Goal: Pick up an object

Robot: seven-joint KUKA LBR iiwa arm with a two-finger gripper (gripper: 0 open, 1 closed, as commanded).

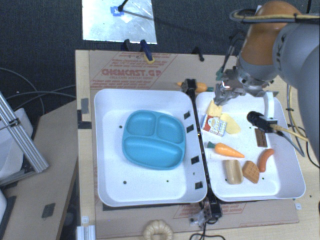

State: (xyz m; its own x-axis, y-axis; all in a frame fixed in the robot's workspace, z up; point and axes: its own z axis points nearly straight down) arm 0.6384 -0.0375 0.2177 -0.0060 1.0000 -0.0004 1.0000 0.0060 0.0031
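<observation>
In the right bin [290,181] lie a yellow cheese wedge [216,109], a pale yellow slice [231,124], a small printed carton [215,126], a carrot [228,150], a tan bread roll [232,171], a brown cracker [251,171], a red sausage [265,159] and a dark chocolate bar [259,137]. My gripper [223,95] hangs low over the bin's far left corner, just above the cheese wedge. Nothing can be made out between its tips.
The left bin [107,174] holds a blue divided plate [153,139]. A small orange thing [200,87] lies behind the bins. A blue clamp [146,52] sits at the far bench edge, a beige ring [159,230] at the near one.
</observation>
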